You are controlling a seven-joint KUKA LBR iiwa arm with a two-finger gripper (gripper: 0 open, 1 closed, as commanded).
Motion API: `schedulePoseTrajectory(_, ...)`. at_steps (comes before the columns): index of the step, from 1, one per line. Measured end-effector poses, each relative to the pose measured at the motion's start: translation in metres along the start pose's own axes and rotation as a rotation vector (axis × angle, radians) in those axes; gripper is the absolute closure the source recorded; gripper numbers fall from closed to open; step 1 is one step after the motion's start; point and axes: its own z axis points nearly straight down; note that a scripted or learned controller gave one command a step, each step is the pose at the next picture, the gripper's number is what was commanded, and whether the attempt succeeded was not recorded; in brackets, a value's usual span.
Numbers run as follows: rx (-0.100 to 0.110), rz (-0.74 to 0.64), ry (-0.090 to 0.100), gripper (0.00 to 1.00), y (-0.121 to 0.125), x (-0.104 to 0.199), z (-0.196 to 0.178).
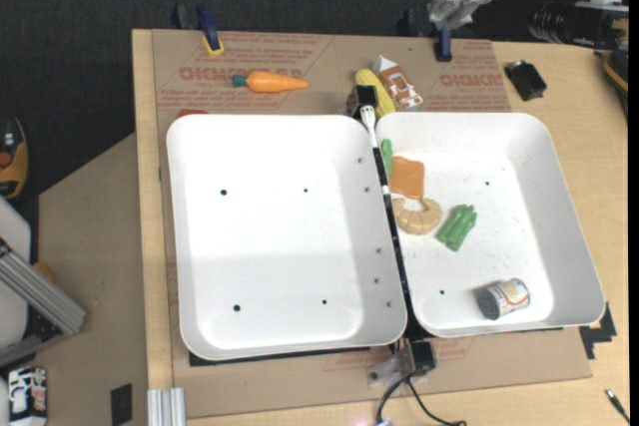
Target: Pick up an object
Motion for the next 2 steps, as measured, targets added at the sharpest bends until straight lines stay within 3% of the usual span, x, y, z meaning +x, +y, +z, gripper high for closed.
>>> schedulePoseTrajectory(1,0.009,-0.017,0.001,1.00,-0.018,0.141,0.132)
schedulePoseTrajectory(2,-0.016,-0.009,0.006,1.00,-0.040,0.163,0.011)
